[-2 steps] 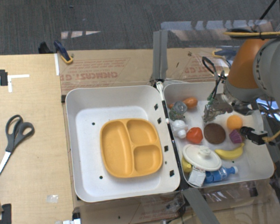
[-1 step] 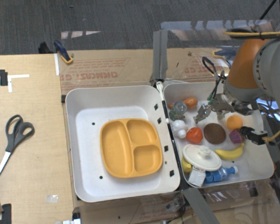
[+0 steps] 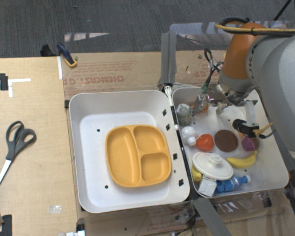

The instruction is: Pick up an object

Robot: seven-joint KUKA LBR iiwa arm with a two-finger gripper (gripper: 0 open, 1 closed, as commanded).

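A bench seen from above holds two shallow white bins side by side. The left bin (image 3: pixel 85 153) contains a yellow divided plate (image 3: pixel 138 154) lying flat near its middle. The right bin (image 3: pixel 271 180) is crowded with small things: a clear bottle (image 3: pixel 184 113) by its left wall, a white ball (image 3: pixel 189 134), an orange-red tomato-like ball (image 3: pixel 205 142), a round brown disc (image 3: pixel 226 140), a purple piece (image 3: pixel 249 143), a banana (image 3: pixel 242 159), a white lidded pot (image 3: pixel 213 166) and a blue bottle (image 3: pixel 230 183) lying on its side at the front.

The grey arm with its orange band reaches in from the right, and the gripper (image 3: pixel 207 99) hangs over the far left part of the right bin, near the clear bottle and well apart from the banana and the pot. I cannot tell how the jaws stand; cables and the wrist hide them, and nothing can be seen between them.

No object has been lifted yet, so this looks like the approach step, with the gripper choosing or closing in on something. The next move probably calls for lowering straight onto one item, most likely the clear bottle just beside it, without nudging the bin wall or the neighbouring ball.

Scissors (image 3: pixel 12 145) lie on the bench to the left.
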